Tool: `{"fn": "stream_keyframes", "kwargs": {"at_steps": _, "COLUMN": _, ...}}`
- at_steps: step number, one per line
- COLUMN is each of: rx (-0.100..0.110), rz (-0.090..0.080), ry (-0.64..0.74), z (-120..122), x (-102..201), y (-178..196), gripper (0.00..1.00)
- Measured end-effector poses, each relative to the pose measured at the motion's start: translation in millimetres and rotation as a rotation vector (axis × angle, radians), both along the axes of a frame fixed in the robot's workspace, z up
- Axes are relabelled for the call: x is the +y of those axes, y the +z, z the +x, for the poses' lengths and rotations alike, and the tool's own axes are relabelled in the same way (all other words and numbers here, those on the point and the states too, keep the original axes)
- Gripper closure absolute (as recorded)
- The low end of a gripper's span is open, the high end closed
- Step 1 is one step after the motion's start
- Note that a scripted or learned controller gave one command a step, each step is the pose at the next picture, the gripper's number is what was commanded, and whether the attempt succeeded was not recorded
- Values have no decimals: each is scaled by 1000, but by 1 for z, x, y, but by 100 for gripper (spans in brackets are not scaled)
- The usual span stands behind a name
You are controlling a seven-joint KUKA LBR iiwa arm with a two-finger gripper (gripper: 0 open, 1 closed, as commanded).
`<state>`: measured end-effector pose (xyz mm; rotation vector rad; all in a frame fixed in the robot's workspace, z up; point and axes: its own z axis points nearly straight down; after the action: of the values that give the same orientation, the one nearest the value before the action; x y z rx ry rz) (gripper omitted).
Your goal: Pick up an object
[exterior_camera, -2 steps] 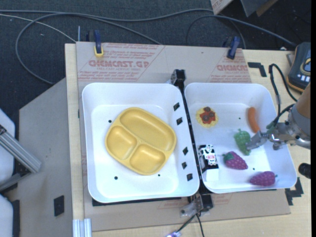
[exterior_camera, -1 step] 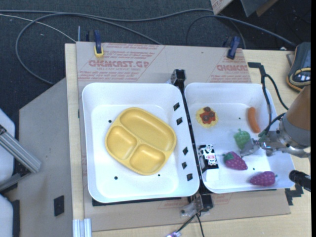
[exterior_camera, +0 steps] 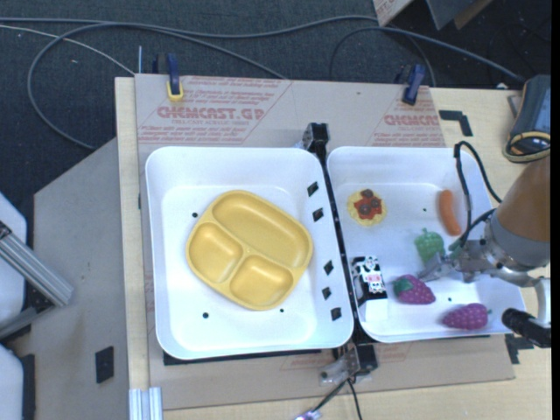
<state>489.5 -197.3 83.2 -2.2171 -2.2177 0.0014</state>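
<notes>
Hovering beside knobbly purple grapes [exterior_camera: 414,289], the end effector's [exterior_camera: 442,268] state is unclear.

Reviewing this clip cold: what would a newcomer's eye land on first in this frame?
The yellow divided plate stands out, lying alone in the middle of the left bin. Next come the small toy foods scattered in the right bin: a pizza, carrot, green pepper and two purple grape bunches. The arm's tool sits low among them.
</notes>
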Motion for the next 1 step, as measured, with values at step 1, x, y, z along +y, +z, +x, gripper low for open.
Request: {"fn": "stream_keyframes", "kwargs": {"at_steps": 1, "rx": -4, "rz": -1, "ry": -1, "z": 1, "x": -1, "y": 13, "gripper": 100}}
